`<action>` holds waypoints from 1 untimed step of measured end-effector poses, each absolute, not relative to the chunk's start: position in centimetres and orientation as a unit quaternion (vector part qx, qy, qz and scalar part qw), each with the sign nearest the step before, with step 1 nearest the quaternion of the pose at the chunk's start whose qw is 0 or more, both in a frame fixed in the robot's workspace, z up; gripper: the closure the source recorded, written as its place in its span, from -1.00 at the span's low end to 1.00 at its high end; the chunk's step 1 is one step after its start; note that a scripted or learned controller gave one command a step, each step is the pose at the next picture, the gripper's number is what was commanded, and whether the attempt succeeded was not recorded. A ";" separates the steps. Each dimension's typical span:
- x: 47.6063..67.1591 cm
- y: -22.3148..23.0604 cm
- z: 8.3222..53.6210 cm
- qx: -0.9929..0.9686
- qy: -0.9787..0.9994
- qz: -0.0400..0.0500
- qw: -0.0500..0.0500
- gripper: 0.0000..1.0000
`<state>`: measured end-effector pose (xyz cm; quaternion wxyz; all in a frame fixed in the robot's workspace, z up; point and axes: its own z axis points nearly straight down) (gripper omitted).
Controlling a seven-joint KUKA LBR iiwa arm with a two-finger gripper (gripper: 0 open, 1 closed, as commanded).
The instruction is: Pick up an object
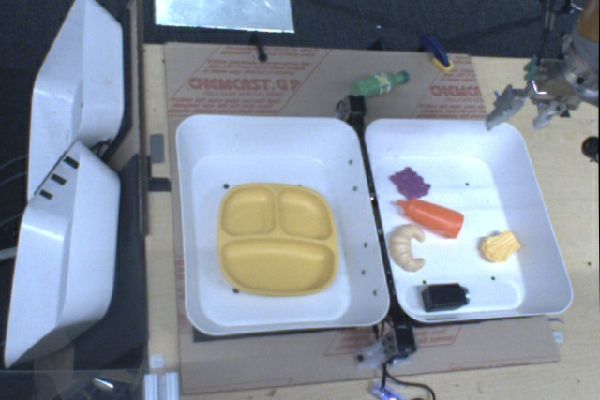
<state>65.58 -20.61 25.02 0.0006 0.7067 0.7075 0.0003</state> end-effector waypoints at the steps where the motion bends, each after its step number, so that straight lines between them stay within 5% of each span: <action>1: 65.6 -20.6 25.0 0.707 0.708 0.000 0.001 -1.00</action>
